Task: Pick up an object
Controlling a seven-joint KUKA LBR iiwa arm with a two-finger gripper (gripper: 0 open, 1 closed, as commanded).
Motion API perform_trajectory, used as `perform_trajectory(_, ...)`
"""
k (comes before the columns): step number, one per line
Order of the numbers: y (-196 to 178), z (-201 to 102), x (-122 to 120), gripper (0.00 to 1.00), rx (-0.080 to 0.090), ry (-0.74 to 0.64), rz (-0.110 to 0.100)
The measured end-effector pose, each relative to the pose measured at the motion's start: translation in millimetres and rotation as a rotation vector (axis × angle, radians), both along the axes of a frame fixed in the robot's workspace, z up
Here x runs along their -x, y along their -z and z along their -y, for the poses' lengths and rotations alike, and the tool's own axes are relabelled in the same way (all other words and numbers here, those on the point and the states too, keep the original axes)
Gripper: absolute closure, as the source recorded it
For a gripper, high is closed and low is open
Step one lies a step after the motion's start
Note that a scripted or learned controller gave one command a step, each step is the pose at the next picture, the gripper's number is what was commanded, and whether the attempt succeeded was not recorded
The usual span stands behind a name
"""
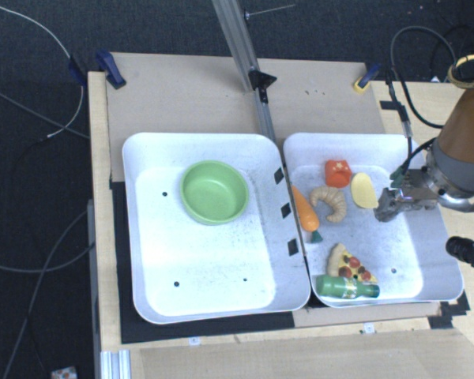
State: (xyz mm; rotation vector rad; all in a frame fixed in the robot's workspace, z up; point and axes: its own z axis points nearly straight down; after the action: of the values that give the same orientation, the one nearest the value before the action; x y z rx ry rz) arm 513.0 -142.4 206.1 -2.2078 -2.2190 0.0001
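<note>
Nearest the bench's front edge, in the right bin point(426, 287), a green bottle point(346, 288) lies on its side along the front wall, and a pizza slice point(350, 265) rests just behind it, touching or nearly so. Further back, an orange carrot point(304, 208) lies along the bin's left wall with its green tip pointing forward. A tan croissant point(330, 203) curls just beside it. A yellow lemon point(363, 190) sits right of the croissant, and a red-orange block point(337, 172) stands at the back, close to both. The gripper point(389, 205) is low over the right bin, just right of the lemon; nothing is visible between its tips, and whether they are spread or pressed together cannot be told from this angle. The arm point(462, 144) enters from the right. In the left bin point(142, 235), a green bowl point(214, 192) sits upright toward the back. Beyond the bins, a metal rail point(235, 34) runs away over the bench point(316, 85).
</note>
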Motion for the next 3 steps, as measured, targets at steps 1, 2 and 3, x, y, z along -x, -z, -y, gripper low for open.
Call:
perform_trajectory(1,-16.5,-55.6,-1.8,1.0,0.003,-0.002,0.007)
perform_trajectory(2,-30.8,-111.7,-3.3,1.0,0.003,-0.002,0.01)
perform_trajectory(3,-37.3,-165.6,7.5,1.0,0.003,-0.001,0.004)
